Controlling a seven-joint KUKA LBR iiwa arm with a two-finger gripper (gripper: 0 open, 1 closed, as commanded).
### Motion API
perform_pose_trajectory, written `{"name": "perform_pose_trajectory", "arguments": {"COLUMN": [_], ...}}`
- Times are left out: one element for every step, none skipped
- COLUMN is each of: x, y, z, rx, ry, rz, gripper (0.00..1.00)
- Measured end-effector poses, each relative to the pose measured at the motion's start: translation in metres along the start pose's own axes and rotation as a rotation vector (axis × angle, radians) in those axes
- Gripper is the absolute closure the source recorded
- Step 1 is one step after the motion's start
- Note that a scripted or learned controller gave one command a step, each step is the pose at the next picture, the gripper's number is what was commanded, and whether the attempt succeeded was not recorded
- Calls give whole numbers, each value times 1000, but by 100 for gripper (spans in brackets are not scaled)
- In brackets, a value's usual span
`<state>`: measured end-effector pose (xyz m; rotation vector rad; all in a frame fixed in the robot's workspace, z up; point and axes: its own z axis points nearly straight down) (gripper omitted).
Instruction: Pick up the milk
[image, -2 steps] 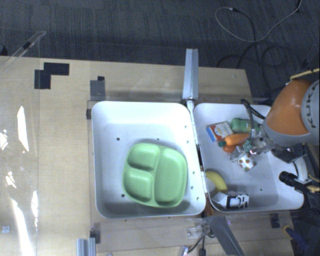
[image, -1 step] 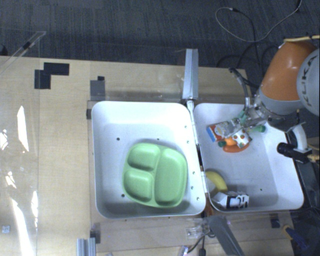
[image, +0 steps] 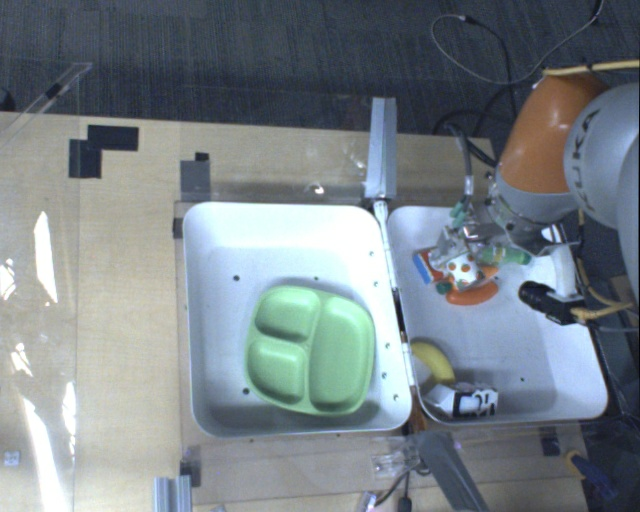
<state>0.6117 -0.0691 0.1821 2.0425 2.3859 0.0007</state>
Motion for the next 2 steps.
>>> {"name": "perform_pose_trajectory", "arguments": {"x": [-15,-79], "y": [33,42], "z": [-1,-16], "rx": [-1,-2], "ry": [-1,-1], "rz": [-53,14], "gripper": [100,100]}}
